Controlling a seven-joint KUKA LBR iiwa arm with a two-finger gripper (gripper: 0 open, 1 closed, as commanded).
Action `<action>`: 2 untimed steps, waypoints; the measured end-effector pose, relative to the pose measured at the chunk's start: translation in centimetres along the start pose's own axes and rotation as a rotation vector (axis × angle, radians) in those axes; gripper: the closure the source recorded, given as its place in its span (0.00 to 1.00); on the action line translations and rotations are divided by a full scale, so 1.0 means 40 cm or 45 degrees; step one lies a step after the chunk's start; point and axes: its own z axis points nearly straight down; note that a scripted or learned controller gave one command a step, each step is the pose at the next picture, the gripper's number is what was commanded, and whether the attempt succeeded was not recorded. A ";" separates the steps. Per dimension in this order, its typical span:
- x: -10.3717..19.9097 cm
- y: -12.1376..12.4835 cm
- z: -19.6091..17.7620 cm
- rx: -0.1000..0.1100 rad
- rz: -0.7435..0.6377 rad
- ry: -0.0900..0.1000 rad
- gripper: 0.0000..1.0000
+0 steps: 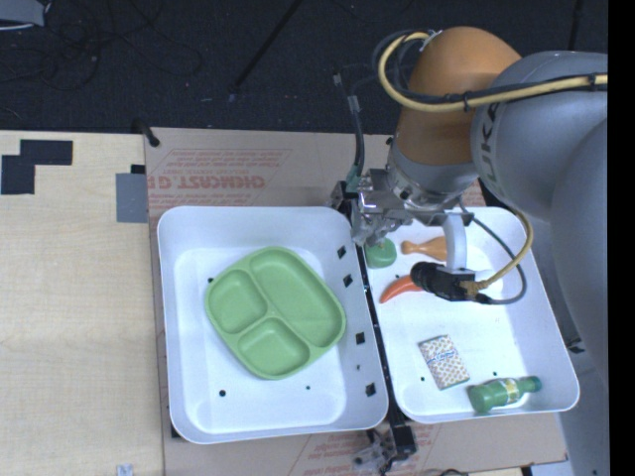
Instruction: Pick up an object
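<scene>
Hiding gripper (pixel 379 228) fingers, arm (pixel 466 97) over right bin (pixel 556 365)

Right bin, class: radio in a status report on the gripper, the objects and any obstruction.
Gripper low at right bin's top-left corner, over small green object. Grasp unconfirmed. Orange pieces close beside; patterned packet and green bottle apart, nearer front.

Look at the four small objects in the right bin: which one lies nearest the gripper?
The round green piece, at the bin's top left corner just under the gripper. The carrot, patterned packet and green bottle lie farther off.
</scene>
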 end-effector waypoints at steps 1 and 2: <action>0.108 0.050 0.061 0.001 0.000 -0.001 1.00; 0.105 0.048 0.057 0.001 0.002 -0.002 0.00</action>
